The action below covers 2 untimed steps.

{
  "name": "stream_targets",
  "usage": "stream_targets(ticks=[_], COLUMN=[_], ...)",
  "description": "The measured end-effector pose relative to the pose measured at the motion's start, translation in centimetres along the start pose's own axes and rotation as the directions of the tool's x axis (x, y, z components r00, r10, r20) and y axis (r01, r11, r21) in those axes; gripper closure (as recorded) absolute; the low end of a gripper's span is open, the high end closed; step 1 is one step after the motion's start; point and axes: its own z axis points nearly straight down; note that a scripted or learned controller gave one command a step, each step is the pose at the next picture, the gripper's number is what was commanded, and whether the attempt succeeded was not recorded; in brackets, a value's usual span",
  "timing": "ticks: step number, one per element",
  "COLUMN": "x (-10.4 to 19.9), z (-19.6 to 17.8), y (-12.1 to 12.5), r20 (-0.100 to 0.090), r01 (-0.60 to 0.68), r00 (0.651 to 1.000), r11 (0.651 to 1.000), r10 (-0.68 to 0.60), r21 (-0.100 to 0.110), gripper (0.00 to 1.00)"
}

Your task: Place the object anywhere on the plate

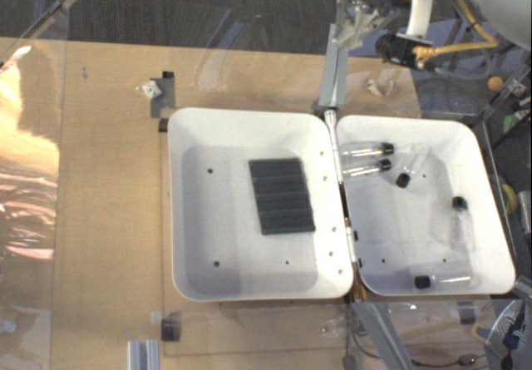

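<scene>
The dark ribbed plate (283, 195) lies flat in the left bin (189, 219), a little toward the wall that bin shares with its neighbour, and nothing rests on it. The objects on offer are clear plastic vials with black caps, all in the right bin (492, 219): a pair of vials (366, 157) lies side by side just past the shared wall from the plate, a third vial (413, 167) is angled a little further off, another vial (458, 220) sits well away near the outer wall, and one more vial (442, 281) lies along the near wall.

The gripper (359, 17) hangs beyond the bins' far edge, up and away from the plate, and whether it is parted or closed I cannot tell (its tip is a blur of pale metal). Nothing is visibly carried.

So the pick looks not yet made. The next move would call for descending onto one vial, likely one of the pair nearest the plate, closing across its narrow body, lifting clear of the shared wall and crossing to the plate.
</scene>
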Motion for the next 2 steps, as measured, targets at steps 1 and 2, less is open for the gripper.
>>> stream_targets(ticks=[1,2], x=[9.6,13.9], z=[0.0,0.5], y=[-1.5,-2.2], r20=[-0.001,0.001], r01=[0.227,-0.38], r00=[0.974,0.925], r11=[0.974,0.925], r10=[-0.227,0.38], r21=[0.001,0.003], gripper=[1.0,1.0])
